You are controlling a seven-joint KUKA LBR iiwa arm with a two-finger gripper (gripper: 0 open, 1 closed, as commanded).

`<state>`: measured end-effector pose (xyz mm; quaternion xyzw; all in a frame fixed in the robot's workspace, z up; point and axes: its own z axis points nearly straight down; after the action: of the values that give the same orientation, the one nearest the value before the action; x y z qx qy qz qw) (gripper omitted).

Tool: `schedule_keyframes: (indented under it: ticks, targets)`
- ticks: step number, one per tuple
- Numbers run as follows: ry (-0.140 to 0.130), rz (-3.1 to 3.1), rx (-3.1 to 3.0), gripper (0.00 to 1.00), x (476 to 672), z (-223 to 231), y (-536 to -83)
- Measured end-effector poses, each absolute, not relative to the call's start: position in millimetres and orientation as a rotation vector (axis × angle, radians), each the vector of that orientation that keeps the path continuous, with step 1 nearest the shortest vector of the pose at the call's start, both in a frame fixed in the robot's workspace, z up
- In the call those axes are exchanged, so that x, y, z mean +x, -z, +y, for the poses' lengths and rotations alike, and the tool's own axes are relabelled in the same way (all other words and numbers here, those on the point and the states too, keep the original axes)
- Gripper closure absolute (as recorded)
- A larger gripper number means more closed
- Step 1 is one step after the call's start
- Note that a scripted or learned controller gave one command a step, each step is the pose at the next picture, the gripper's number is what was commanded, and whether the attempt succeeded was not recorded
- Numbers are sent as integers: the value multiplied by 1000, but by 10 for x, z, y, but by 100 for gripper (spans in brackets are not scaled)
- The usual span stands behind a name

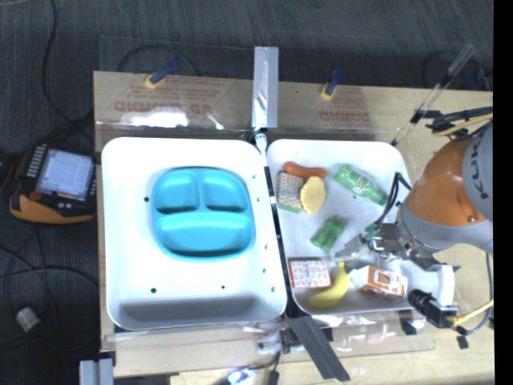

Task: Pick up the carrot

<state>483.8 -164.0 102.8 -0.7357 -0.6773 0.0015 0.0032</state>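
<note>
Gripper point(377, 243), finger state unclear, hovers in right bin point(385, 152), well apart from carrot point(304, 169)

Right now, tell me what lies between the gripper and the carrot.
The gripper sits low at the right bin's right side; the carrot is at the top left. The green block and yellow item lie between them.

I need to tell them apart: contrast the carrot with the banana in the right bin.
The carrot is orange and lies near the bin's far edge; the banana is yellow and lies near the near edge. The carrot is fairly straight, the banana curved. Both lie flat in the right bin.
</note>
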Motion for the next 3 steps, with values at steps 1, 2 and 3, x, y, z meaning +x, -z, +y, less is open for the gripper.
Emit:
schedule_keyframes:
  ticks: [1,2,3]
  targets:
    - [-9,-2164,-2273,0,5470,-2064,-1660]
    - [-6,-2290,-2140,0,4991,-2036,-1133]
    - [-2,-2651,-1675,0,4946,-2236,-1184]
